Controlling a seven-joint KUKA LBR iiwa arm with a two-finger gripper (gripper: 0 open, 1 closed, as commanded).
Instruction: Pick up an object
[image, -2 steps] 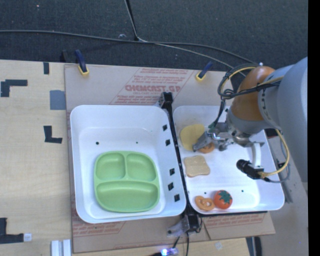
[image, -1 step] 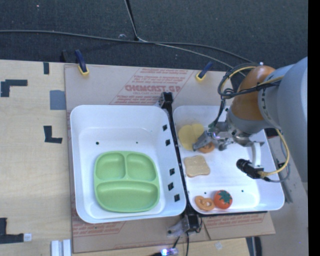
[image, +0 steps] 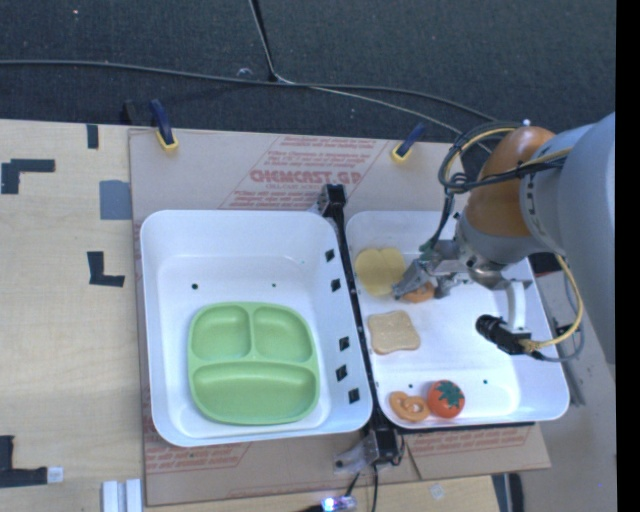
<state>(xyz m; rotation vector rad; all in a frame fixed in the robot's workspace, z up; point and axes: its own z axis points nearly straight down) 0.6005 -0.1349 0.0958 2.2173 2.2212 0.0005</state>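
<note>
My gripper (image: 418, 287) hangs low over the upper left part of the right bin (image: 500, 395). Its tips are right at a small orange piece (image: 421, 294) lying beside a pale yellow round slice (image: 377, 268). A slice of toast (image: 393, 331) lies just below them. Near the front of the same bin sit a red tomato (image: 446, 398) and an orange ring-shaped piece (image: 408, 406). Whether anything sits between the gripper's tips is hidden by the hand itself.
The left bin (image: 165, 250) holds a green divided plate (image: 253, 362). A black divider (image: 345, 300) runs between the bins. The arm's grey body and orange band (image: 515, 180) cover the right bin's upper right, with cables looping along its right wall.
</note>
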